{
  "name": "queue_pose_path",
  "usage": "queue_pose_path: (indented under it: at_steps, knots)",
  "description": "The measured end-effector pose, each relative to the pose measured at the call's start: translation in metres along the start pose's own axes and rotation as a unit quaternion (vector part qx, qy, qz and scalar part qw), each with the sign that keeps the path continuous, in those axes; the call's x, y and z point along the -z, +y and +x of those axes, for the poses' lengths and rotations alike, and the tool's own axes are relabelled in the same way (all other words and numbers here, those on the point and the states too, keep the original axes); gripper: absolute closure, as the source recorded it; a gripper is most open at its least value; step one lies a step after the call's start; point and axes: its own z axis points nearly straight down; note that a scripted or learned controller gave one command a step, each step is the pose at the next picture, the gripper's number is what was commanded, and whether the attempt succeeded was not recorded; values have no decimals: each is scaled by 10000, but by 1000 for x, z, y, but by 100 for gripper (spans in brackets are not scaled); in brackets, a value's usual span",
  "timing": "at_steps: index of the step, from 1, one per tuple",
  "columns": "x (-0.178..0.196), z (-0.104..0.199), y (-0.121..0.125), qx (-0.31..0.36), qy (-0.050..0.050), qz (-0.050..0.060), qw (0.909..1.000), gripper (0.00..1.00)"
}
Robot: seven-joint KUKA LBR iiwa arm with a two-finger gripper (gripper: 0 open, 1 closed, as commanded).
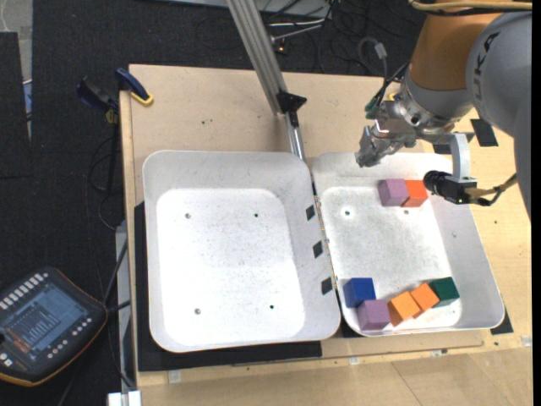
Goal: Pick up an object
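Above right bin (473, 252), blurred tool (372, 152)

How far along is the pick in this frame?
Nothing looks picked yet. All six blocks sit in the right bin: a purple block touching an orange block near the far end, and a blue, purple, orange and green block in a row along the near edge. The gripper hangs above the bin's far edge, near the far pair. Descent, grasp and lift remain.
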Motion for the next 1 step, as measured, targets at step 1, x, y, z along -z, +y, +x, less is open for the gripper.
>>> queue_pose_path:
  at_steps: [1]
  knots:
    - [-4, 45, -7, -3, -2, 13, 10000, 100]
